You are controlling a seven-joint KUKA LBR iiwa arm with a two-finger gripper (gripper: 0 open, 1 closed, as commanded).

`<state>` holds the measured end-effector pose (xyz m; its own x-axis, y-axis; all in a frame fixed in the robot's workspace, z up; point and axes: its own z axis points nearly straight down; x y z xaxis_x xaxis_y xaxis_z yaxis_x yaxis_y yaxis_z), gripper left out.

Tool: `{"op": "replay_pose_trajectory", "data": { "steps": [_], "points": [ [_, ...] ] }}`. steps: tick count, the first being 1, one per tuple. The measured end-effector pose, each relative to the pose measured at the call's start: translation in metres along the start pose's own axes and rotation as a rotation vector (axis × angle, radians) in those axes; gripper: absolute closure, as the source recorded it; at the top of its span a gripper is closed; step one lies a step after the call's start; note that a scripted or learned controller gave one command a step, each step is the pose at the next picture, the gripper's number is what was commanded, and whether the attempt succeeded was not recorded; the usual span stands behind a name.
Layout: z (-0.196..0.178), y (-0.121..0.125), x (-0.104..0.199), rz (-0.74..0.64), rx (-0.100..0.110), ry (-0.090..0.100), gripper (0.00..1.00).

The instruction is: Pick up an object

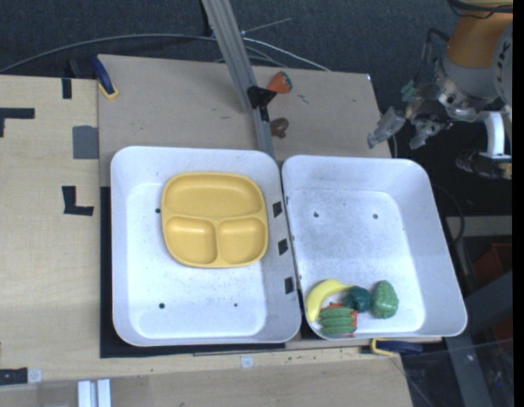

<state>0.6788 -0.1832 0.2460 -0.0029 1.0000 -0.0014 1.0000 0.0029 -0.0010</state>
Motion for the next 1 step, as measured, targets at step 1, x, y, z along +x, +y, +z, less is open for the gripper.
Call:
{"op": "replay_pose_trajectory", "data": {
  "steps": [1],
  "points": [
    [0.0000, -0.0001, -0.0001, 0.000, 0.001, 0.000, 0.00]
  ]
}}
